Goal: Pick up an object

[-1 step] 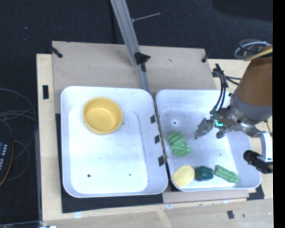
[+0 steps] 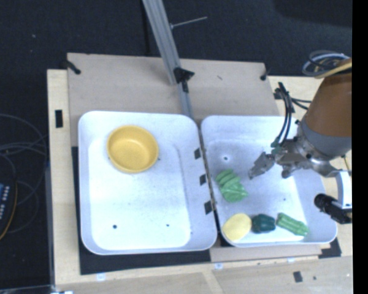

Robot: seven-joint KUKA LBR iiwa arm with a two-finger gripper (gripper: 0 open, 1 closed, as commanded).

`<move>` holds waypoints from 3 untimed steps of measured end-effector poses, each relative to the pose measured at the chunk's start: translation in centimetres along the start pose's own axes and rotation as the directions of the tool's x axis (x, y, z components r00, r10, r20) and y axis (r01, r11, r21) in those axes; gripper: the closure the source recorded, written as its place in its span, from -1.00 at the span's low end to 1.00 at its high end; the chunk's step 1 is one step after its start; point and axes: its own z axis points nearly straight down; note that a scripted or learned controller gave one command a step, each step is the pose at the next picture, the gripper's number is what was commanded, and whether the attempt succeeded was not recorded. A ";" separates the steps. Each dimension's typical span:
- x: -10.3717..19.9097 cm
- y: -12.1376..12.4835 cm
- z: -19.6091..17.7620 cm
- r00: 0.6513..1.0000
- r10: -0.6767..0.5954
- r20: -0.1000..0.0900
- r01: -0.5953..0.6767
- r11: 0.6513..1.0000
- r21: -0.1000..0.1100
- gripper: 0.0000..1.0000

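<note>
**Gripper poised over the right bin's toys**

Along the near edge of the right bin [image 2: 294, 127], a smooth, rounded yellow piece [image 2: 237, 226], a dark green lump [image 2: 263, 223] and a ridged light-green piece [image 2: 292, 224] lie in a row. Farther in, near the bin's left wall, sits a lobed, ribbed green pepper-like toy [image 2: 231, 186]. Beyond it the gripper [image 2: 264, 164] hangs with its metal fingers parted, holding nothing. In the left bin's [image 2: 92, 164] far corner rests a glossy round yellow bowl [image 2: 133, 148].
</note>
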 end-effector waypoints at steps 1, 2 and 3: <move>-0.3 0.3 4.3 1.000 0.001 0.001 -0.001 1.000 0.003 -1.00; -0.1 -0.4 8.7 1.000 0.001 0.000 -0.001 1.000 0.004 -1.00; -0.2 -0.3 12.7 1.000 0.001 0.001 -0.001 1.000 -0.001 -1.00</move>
